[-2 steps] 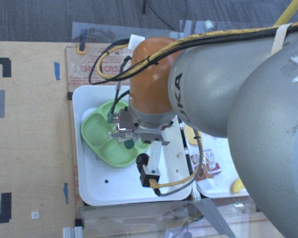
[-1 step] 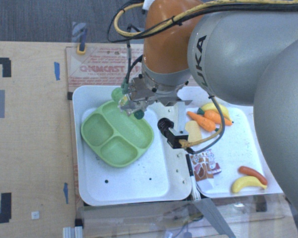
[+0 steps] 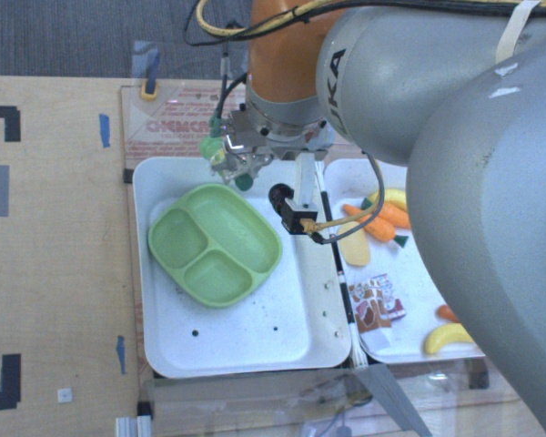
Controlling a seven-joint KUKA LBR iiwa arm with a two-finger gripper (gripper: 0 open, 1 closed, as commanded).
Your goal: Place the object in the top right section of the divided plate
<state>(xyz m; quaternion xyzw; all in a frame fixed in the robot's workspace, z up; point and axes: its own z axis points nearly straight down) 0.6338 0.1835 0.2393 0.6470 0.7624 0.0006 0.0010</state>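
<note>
Two shallow white bins are sitting side by side on the tabletop [image 3: 55, 244]: the left bin [image 3: 227, 335] and the right bin [image 3: 409, 335], which the large grey arm [image 3: 455, 153] is partly covering. One light green divided plate [image 3: 215, 242] is lying tilted in the left bin, showing three sections, and all three are looking bare. The arm is reaching in from the right, its orange band [image 3: 287, 25] sitting above the wrist, and the tool [image 3: 229, 164] is hanging over the far edge of the left bin, just beyond the plate's upper rim. Something small and greenish [image 3: 213, 146] is showing at the tool's tip, but it is too blurred to tell whether the tool is clamped on it, so the state of the tool cannot be told. In the right bin, two yellow banana-like pieces are lying well apart, one near the far side [image 3: 395, 198] and one near the front edge [image 3: 448, 338]. One orange carrot [image 3: 375, 222] is lying beside the far banana, with a pale oval piece [image 3: 356, 247] touching it, and one small printed packet [image 3: 377, 301] is resting between them and the front banana.
</note>
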